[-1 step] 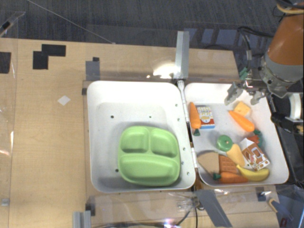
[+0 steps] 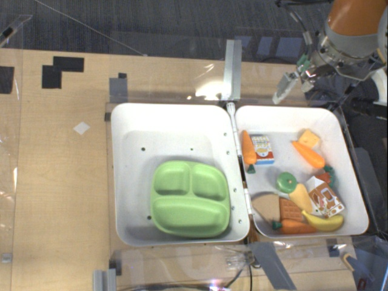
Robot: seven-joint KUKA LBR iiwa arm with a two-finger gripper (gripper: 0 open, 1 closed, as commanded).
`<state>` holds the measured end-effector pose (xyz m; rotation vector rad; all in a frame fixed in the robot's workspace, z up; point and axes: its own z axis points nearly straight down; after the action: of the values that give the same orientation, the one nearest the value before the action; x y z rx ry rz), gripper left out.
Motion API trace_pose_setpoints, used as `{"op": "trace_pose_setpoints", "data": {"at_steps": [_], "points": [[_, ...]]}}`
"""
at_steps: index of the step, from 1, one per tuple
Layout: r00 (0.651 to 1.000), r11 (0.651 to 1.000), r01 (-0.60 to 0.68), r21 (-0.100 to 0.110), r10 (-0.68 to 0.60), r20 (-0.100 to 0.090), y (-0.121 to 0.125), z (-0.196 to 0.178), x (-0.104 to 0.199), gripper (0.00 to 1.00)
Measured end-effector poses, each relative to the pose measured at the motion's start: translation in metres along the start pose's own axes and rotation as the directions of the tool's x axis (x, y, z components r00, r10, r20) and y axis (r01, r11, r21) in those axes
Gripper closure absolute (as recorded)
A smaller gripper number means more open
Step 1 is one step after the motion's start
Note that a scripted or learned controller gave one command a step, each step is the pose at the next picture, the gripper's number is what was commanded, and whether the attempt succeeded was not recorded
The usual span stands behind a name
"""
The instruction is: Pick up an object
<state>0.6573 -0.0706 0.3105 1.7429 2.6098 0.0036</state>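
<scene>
An orange carrot (image 2: 310, 154) lies in the right bin (image 2: 348, 156), its long axis slanting from upper left down to lower right. The gripper (image 2: 285, 91) hovers beyond the bin's far rim, holding nothing, fingers close together.

The gripper (image 2: 285, 93) hangs above the far rim of the right bin (image 2: 357, 180), clear of its contents — a banana (image 2: 322, 222), two carrots (image 2: 310, 154), a small carton (image 2: 261, 149). The left bin (image 2: 133, 132) holds a green divided tray (image 2: 191, 197) on the desk (image 2: 54, 180).

Green divided tray (image 2: 190, 199) sits in my left bin (image 2: 130, 123); black tape squares (image 2: 60, 70) on bench, far left
</scene>
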Motion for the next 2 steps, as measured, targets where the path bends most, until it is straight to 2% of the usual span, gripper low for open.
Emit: {"op": "trace_pose_setpoints", "data": {"at_steps": [1,2], "points": [[0.999,0.999,0.045,0.005,-0.045,-0.003,-0.008,0.119,-0.047,0.00],[0.998,0.998,0.055,-0.005,-0.055,0.003,-0.068,0.210,-0.102,0.00]]}}
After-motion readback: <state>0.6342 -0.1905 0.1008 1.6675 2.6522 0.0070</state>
